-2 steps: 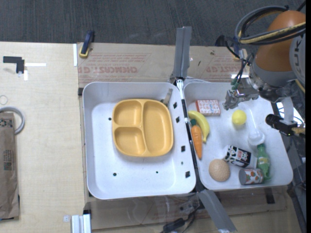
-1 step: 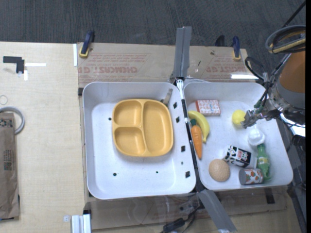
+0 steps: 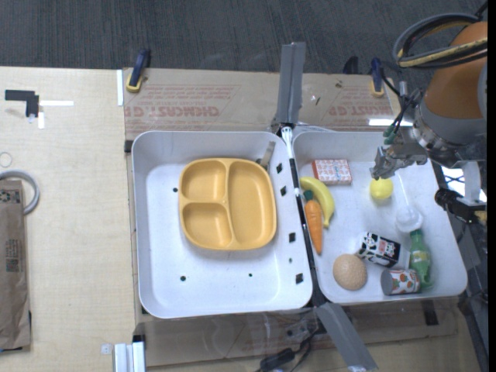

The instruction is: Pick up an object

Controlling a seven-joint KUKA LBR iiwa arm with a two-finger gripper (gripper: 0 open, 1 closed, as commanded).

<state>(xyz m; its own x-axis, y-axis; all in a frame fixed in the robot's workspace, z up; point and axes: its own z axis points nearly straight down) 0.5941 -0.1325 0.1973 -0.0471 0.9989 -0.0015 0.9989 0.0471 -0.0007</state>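
My gripper [image 3: 385, 166] hangs over the upper right part of the right bin [image 3: 453, 231], just above a small yellow lemon [image 3: 380, 191]. The lemon lies on the bin floor, and I cannot tell whether the gripper touches it. Nearby in the same bin are a pink patterned box [image 3: 332, 171], a banana [image 3: 322, 198] and a carrot [image 3: 313, 225] along the left wall. Toward the front lie a black-and-white cow-print carton [image 3: 379, 249], a round tan ball [image 3: 350, 272], a green bottle [image 3: 418, 253] and a red-labelled can [image 3: 400, 282].
A yellow divided plate [image 3: 229, 204] lies in the left bin [image 3: 155, 270]. A grey divider post [image 3: 291, 80] stands behind the bins' shared wall. The arm and its cables [image 3: 453, 76] crowd the right bin's far right corner.
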